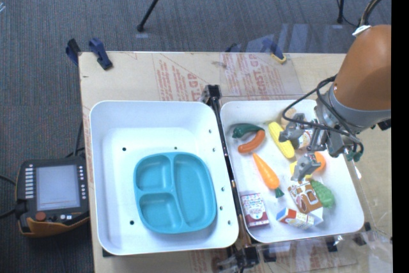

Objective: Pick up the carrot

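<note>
The right-hand shallow white bin [358, 217] is seen to hold a yellow corn cob [281, 140], an orange-red sausage [251, 142], a dark green pepper [242, 130] and small printed cartons [255, 210] near its front edge (a blue sectioned plate [174, 192] occupies the left bin). The orange tapered carrot [266, 172] lies mid-bin, unobstructed, just left of the two-finger gripper [304, 151], whose state cannot be told.

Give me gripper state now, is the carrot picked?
Gripper: cannot be told if open or closed; it hangs over the right white bin. The orange toy carrot with green tip lies in that bin, apart from it.
</note>
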Action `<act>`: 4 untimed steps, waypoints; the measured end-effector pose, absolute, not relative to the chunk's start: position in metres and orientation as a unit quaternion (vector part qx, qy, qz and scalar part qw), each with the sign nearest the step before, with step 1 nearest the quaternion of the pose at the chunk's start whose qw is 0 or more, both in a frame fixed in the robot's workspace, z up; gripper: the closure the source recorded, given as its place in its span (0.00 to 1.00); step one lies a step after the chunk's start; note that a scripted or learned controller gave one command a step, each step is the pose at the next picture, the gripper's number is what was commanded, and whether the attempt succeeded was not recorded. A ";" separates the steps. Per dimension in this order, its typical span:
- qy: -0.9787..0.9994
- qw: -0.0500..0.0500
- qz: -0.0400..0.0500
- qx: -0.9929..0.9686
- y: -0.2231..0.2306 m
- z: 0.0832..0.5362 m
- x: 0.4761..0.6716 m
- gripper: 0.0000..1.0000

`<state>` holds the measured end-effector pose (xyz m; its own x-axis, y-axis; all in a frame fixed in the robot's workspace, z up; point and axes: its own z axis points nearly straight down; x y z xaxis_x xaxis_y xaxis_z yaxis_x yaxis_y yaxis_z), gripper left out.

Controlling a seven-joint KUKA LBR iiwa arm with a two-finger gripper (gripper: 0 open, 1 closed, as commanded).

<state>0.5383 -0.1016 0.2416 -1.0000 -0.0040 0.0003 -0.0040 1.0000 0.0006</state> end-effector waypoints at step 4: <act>-0.926 -0.001 -0.001 -0.377 -0.009 0.188 0.549 1.00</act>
